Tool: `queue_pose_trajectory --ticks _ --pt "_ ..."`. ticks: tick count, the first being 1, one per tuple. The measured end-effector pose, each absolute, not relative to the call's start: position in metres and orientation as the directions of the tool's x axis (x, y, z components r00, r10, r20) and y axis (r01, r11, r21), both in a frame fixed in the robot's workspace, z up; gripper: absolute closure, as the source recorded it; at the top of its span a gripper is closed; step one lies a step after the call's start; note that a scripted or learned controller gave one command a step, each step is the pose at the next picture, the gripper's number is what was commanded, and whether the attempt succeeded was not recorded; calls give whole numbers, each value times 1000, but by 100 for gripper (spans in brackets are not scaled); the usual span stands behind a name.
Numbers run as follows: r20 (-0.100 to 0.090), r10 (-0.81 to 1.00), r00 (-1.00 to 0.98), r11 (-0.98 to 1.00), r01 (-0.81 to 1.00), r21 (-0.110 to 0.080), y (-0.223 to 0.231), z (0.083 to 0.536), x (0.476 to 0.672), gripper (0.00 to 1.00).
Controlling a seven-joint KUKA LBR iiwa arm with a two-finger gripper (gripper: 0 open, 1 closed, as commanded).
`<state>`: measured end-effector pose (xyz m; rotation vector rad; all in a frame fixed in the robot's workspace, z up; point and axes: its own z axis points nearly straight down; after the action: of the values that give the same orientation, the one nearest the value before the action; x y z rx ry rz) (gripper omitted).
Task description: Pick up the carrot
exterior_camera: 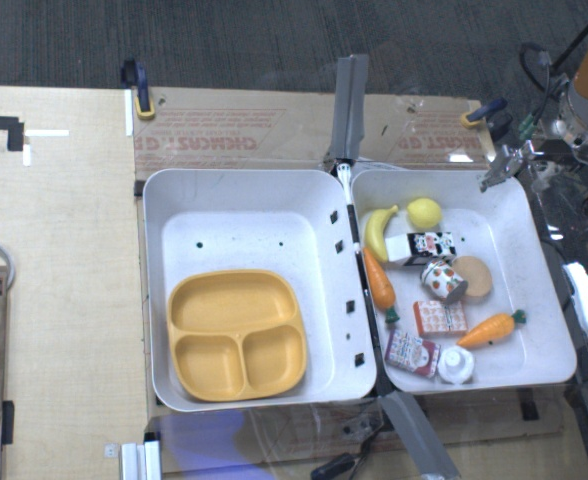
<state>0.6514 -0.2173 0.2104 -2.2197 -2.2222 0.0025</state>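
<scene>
Whether my gripper (pixel 501 168) stood open or shut, I could not tell; it hung above the right bin's (pixel 552 278) far corner. The carrot (pixel 492 330) lay near the front wall, best pinched across its width, I judged.

Yellow divided plate (pixel 237 334) in left bin (pixel 174 193), banana (pixel 376 232) touching lemon (pixel 424 212) in right bin (pixel 539 298)

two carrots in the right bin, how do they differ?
Place: the long carrot lies along the right bin's left wall, just below the banana; the short carrot lies nearer the right wall.
Pose: the long carrot runs almost up and down the view; the short carrot lies slanted, green top up-right.
Shape: the long carrot is slimmer, the short carrot stubbier.
Both are orange with green tops.
</scene>
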Motion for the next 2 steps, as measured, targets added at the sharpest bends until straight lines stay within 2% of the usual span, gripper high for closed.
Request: queue_pose_trajectory --ticks 1,2 --pt "-1 1000 27 -27 1000 -1 -178 232 641 0" --pt "-1 988 157 -157 988 -4 -149 152 636 0"
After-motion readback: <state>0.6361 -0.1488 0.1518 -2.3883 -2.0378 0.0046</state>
